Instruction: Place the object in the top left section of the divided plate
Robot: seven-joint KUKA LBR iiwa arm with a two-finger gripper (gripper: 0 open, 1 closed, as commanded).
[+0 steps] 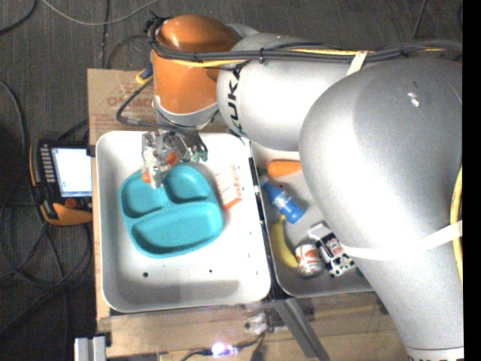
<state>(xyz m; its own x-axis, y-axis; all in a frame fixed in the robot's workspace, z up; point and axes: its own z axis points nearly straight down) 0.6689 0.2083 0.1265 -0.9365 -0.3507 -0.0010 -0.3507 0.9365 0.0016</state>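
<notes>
Camera view looks down on two white bins side by side on the tabletop. In the left bin lies a teal divided plate, tilted a little, with two small sections above one long one. The arm comes in from the right, its orange band above the wrist, and the claw hangs over the plate's top left section, low at its upper rim. Something small and orange shows at the claw, perhaps the object, though glare and clutter blur it; whether the claw grips it or stands released I cannot tell. Just right of the plate lies a white and orange packet. The right bin holds an orange thing, a blue bottle, a yellow banana, a small can and a black-and-white toy.
</notes>
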